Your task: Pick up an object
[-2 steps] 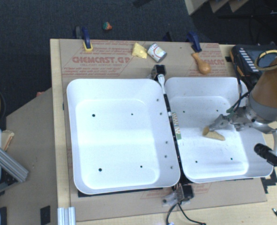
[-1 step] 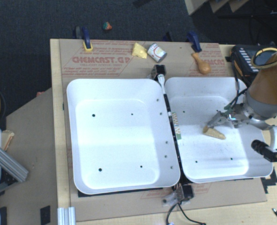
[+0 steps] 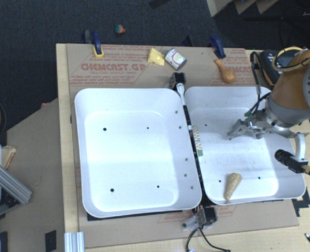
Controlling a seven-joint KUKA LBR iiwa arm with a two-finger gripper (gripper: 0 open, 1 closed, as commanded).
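A: Where does the gripper (image 3: 238,132) stand?

B: It hangs over the right bin (image 3: 218,101), in that bin's upper middle, reaching in from the arm's orange-banded wrist (image 3: 290,88). Its two fingers are spread apart, with nothing between them.

A: And the object to pick up?

B: The likeliest one is a tan cone-shaped piece (image 3: 231,185) lying on the floor of the right bin near its front edge, well apart from the gripper and nearer the viewer than it.

A: So how far along is the task?

B: By the look of it, barely begun. Nothing is grasped or lifted. The arm would need to travel toward the front of the right bin, come down over the cone, shut on it and raise it.

A: What lies beyond?

B: The left bin (image 3: 92,109) touches the right bin along a shared edge. Behind the right bin, on the cardboard-covered bench (image 3: 118,66), sit a yellow wedge (image 3: 156,57), a small white-and-grey block (image 3: 175,59), a tan wooden piece (image 3: 226,72) and blue clamps (image 3: 97,42). Dark carpet (image 3: 39,14) surrounds the bench.
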